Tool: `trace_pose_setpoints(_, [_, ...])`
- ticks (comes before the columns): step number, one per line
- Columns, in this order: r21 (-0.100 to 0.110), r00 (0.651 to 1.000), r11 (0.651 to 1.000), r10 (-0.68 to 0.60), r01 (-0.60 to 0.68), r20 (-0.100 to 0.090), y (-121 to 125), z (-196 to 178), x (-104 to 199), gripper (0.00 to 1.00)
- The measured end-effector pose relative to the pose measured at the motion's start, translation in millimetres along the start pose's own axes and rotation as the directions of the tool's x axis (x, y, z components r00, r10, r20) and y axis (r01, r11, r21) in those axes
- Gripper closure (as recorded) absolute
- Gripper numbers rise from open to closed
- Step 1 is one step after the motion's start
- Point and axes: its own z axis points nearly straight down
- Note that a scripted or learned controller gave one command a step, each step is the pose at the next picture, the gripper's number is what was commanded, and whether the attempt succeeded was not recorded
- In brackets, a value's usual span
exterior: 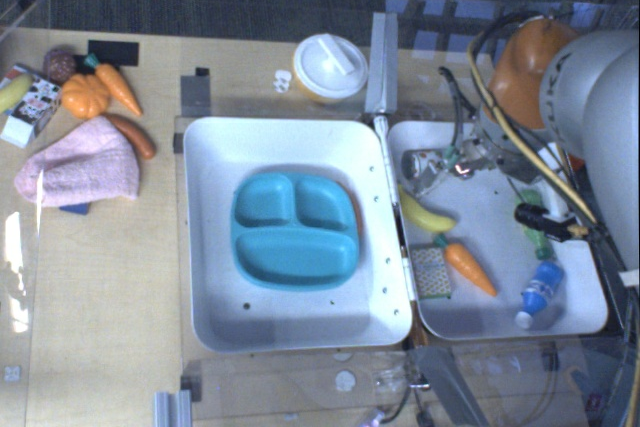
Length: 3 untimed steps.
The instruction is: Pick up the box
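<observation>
Hovering: your gripper sits over the right bin's far-left corner.
Jaws: you cannot tell their state.
Box: beside carrot.

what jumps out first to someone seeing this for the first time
The bright blue divided plate lying in the middle of the left bin draws the eye first. Next comes the big grey arm with its orange band, reaching over the right bin, where a banana, a carrot and a blue bottle lie.
</observation>
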Motion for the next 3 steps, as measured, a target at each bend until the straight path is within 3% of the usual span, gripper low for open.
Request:
trace_pose_setpoints(1, [-0.005,1.000,1.000,-0.005,0.005,0.004,3,-13,0,1.00])
trace_pose_setpoints(2, [-0.007,1.000,1.000,-0.005,0.005,0.004,3,-13,0,0.00])
trace_pose_setpoints(3, [0.056,0.956,0.955,0.292,-0.292,-0.001,16,2,-8,0.00])
